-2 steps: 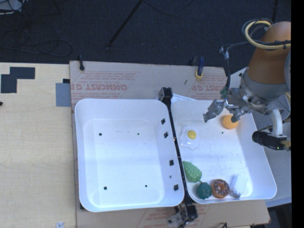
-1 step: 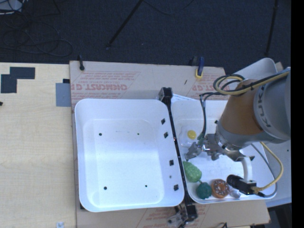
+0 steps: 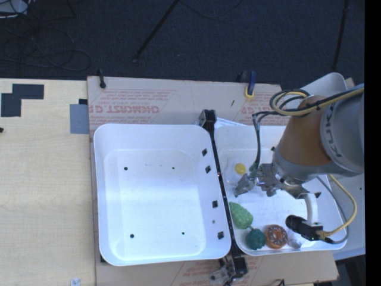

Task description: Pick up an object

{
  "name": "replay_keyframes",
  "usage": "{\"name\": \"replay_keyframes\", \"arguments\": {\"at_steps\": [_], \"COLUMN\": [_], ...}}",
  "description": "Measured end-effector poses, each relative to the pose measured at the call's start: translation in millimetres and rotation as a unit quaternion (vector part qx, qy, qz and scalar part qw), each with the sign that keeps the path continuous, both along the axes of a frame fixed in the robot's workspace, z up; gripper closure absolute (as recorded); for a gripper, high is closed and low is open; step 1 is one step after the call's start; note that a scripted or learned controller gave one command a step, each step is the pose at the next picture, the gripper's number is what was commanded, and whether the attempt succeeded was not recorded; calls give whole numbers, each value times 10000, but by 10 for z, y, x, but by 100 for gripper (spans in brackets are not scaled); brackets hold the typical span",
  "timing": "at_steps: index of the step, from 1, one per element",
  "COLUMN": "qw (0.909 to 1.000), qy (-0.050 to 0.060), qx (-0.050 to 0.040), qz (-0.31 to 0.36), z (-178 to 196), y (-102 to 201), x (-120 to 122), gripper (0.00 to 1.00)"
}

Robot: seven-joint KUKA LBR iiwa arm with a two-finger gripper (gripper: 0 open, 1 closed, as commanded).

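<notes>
In the right bin (image 3: 271,137) my gripper (image 3: 246,185) hangs low over the floor near the divider. A small yellow piece (image 3: 240,168) lies just above it in the view. A light green lumpy object (image 3: 241,214) lies just below it, close to the divider. Further toward the front edge sit a dark teal ball (image 3: 256,238) and a brown ring-shaped object with speckles (image 3: 275,236), side by side. I see nothing held by the gripper.
The left bin (image 3: 113,159) stands beside the right one, with a black divider rail (image 3: 215,177) between them. The grey and orange arm (image 3: 315,136) covers the right bin's right half. Cardboard lies under both bins.
</notes>
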State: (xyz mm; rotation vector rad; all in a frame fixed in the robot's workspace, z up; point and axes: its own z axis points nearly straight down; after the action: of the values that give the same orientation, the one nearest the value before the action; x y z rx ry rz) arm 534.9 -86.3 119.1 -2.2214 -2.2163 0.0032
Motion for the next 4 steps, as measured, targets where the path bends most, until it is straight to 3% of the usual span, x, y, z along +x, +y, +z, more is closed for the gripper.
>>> {"name": "replay_keyframes", "arguments": {"at_steps": [1, 2, 3, 4], "qw": [10000, 10000, 10000, 10000], "qy": [-58, -21, -82, -50], "qx": [-24, 4, -10, -5], "qz": [28, 25, 20, 20], "z": [37, 1036, 2417, 3176], "y": [-413, -50, -8, 122], "x": [1056, 471, 76, -466], "gripper": [0, 0, 0, 0]}}
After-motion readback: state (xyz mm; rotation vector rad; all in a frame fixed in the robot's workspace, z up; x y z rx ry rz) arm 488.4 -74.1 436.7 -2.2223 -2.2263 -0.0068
